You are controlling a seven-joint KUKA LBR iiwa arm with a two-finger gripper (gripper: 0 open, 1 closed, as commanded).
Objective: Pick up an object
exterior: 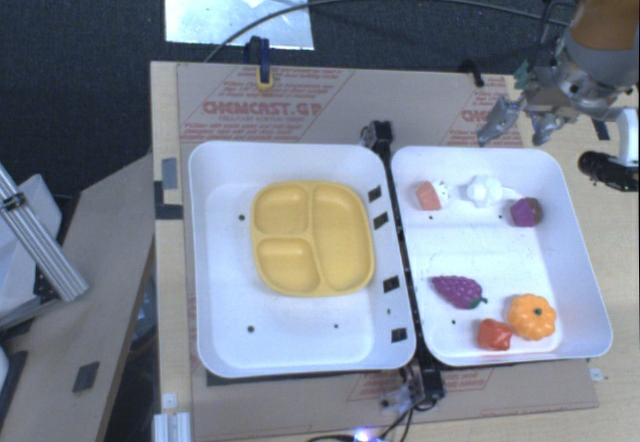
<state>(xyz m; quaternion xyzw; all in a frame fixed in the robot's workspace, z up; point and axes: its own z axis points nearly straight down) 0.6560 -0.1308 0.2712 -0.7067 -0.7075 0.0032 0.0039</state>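
Note:
In the right bin [575, 230] lie several toy foods: an orange-pink block [429, 195], a white lump [484, 191], a dark purple ball [526, 212], a purple grape bunch [457, 290], a red piece [493, 334] and an orange pumpkin [531, 316]. My gripper [520, 123] hangs above the bin's far edge at the upper right, open, with nothing between its fingers. It is well apart from all the toys.
The left bin [220, 230] holds a yellow divided plate [310, 237]. A black hinge strip [392, 240] runs between the bins. A blue clamp [262, 60] stands behind the bench, and a cable crosses the dark floor at the back.

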